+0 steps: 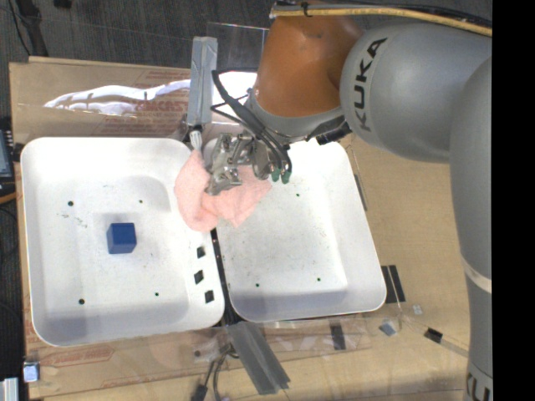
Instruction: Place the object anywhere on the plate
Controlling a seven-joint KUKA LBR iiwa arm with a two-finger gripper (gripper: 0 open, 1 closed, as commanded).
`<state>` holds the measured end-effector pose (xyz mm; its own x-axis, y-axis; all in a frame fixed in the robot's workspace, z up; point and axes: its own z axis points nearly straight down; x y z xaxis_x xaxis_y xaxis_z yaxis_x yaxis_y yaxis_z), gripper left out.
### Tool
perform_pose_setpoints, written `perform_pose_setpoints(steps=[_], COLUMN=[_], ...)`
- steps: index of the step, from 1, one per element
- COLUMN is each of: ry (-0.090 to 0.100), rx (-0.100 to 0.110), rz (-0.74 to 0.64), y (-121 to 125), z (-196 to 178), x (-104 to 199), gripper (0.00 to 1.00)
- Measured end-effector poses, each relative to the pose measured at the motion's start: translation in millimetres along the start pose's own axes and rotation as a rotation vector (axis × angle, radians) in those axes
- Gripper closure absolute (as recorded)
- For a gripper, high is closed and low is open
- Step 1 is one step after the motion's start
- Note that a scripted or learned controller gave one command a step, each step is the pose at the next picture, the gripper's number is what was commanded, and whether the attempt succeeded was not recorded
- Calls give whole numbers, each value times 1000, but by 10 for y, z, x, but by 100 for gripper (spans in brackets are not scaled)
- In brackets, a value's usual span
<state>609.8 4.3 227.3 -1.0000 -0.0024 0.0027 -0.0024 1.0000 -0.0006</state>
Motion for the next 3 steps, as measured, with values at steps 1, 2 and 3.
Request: perform_pose_setpoints(steps=[1,2,3], ry=[-3,0,-1], rx=[0,1,1], rz=[-4,-4,-3], y=[542,1043,1042], z=[-105,10,7], x=[16,45,43], gripper=[100,100,0])
